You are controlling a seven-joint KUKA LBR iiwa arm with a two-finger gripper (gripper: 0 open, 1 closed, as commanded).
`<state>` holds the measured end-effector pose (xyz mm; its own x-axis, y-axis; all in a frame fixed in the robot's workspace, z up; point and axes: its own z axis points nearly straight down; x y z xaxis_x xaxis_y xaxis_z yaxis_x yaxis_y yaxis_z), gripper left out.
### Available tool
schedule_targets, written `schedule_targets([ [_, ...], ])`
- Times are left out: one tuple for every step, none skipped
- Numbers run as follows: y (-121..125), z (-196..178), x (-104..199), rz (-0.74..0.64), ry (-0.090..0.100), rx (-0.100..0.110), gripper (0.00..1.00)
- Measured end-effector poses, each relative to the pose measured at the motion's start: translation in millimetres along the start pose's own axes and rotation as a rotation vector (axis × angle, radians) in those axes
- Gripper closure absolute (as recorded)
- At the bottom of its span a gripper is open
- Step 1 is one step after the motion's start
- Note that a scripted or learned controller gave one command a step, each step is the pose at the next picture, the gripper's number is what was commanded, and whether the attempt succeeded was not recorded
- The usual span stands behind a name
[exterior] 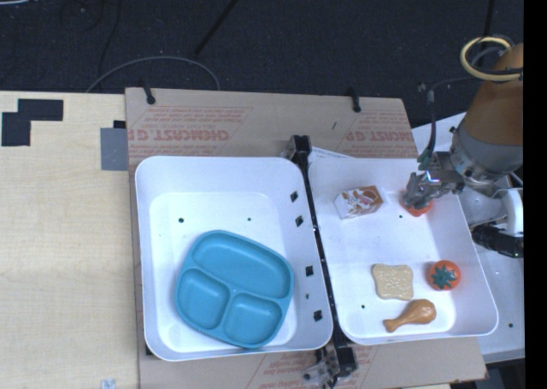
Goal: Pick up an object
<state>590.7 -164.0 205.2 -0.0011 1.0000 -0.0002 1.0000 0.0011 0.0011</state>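
The right bin (479, 293) holds several toy foods: a small printed snack box (359, 201), a slice of toast (392, 281), a red tomato with a green top (444, 274) and a brown chicken drumstick (412, 315). My gripper (419, 192) hangs over the bin's upper right part, to the right of the snack box. A small red object (416, 208) shows right under its tip, partly hidden by it. I cannot tell whether the gripper holds that object.
The left bin (162, 182) contains a blue divided plate (232, 288). A black divider (309, 242) runs between the two bins. Cardboard lies under both bins, and black cables trail behind the bench.
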Motion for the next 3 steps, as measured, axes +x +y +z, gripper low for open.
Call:
schedule_targets([
  [-4,-62,-4,0.0,-0.001,-0.002,1.0],
  [-15,-48,38,0.0,0.001,0.005,1.0],
  [-27,-33,90,-0.002,0.002,0.007,1.0],
])
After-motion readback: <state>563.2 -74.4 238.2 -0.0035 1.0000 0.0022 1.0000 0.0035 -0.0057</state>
